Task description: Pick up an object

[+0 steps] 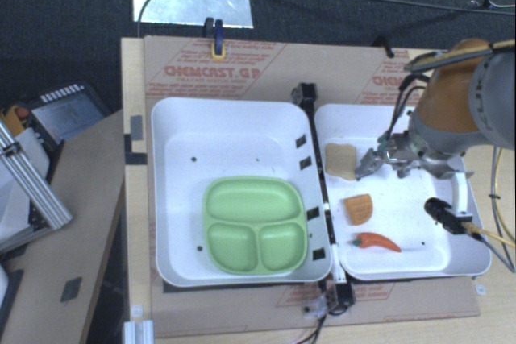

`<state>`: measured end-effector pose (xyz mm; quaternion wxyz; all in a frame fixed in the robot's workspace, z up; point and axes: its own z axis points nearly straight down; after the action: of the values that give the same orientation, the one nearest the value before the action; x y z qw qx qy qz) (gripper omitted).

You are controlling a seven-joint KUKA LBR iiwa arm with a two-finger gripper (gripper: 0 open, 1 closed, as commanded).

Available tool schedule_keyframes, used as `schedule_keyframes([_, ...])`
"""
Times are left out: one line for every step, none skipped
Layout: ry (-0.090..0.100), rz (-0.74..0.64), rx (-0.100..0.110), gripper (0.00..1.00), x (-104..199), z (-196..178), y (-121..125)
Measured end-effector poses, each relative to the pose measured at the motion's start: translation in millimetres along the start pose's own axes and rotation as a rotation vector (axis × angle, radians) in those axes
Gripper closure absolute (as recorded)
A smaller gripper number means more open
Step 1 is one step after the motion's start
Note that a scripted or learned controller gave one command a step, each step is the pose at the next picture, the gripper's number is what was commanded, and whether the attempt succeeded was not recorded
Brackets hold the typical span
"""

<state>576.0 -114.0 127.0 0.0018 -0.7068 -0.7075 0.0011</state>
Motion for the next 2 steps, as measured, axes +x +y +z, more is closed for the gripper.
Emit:
schedule_keyframes([0.000, 0.000, -0.001, 0.00, 0, 45, 0])
schedule_keyframes([-0.001, 0.000, -0.007, 1.00, 0, 32, 2])
